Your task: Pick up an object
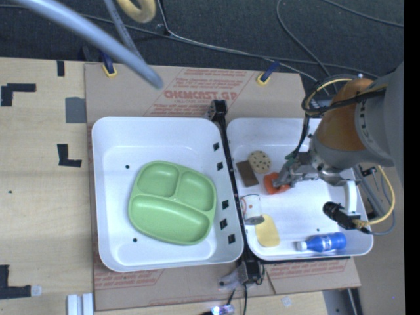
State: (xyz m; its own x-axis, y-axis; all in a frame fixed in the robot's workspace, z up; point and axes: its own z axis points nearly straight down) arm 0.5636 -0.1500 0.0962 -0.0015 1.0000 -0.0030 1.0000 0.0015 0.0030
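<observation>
The right bin [289, 133] holds several small objects. An orange-red piece [270, 184] lies near its middle. My gripper [287, 174] reaches down from the right and sits right at that piece's right edge, partly covering it. A round speckled cookie [259, 159] and a brown block [247, 172] lie just left of it. A yellow piece [268, 232], a small clear item [251, 206] and a blue bottle [321, 243] lie along the near side.
A green divided plate [174, 202] lies in the left bin [105, 136]. The black divider [226, 176] between the bins runs just left of the small objects. Cables hang by the arm at the right bin's right side.
</observation>
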